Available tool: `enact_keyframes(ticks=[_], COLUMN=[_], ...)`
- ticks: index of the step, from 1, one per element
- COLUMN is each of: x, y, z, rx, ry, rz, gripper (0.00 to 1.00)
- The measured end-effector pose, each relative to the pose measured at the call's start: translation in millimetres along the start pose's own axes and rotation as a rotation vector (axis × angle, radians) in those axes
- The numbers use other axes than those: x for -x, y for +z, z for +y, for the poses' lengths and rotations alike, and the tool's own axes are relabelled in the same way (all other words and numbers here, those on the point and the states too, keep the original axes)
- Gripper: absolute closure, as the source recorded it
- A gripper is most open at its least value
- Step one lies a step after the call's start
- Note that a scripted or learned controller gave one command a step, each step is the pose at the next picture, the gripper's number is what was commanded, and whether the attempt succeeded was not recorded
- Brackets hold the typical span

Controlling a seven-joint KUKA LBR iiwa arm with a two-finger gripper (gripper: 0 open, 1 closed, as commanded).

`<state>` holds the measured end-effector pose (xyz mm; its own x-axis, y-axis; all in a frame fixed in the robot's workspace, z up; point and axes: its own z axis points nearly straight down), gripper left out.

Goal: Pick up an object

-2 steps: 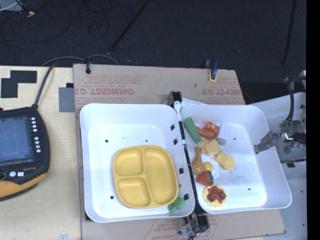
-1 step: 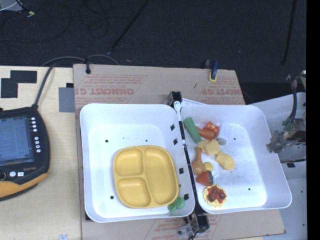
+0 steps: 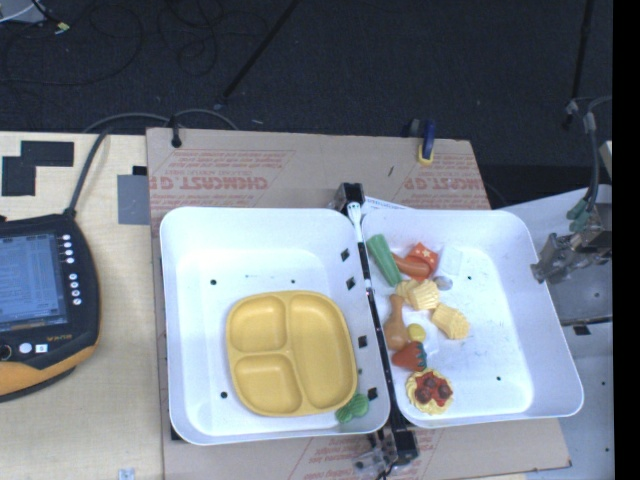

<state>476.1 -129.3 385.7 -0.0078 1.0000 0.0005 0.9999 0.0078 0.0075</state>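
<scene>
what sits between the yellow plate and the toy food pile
In the camera view, the two bins' adjoining rims run between the yellow plate and the toy food pile.

Single fixed camera, high above the bench [image 3: 300, 168], looking down at a slant, both white bins [image 3: 190, 268] fully framed, centred

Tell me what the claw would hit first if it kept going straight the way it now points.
The claw sits at the right bin's right rim, seemingly pointing left. Straight on, it would probably cross bare bin floor and first meet the yellow toy pieces or the red-orange toy. Depth is unclear.
</scene>
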Motion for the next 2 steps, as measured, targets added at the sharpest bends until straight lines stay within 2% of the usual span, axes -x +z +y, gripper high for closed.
enact_keyframes(ticks=[1,2], x=[-58.2,-138.8], y=[61.1,107.2], z=[-0.6,-0.6], rx=[-0.016,-0.016], ry=[0.002,0.0], rz=[0.003,0.002], gripper=[1.0,1.0])
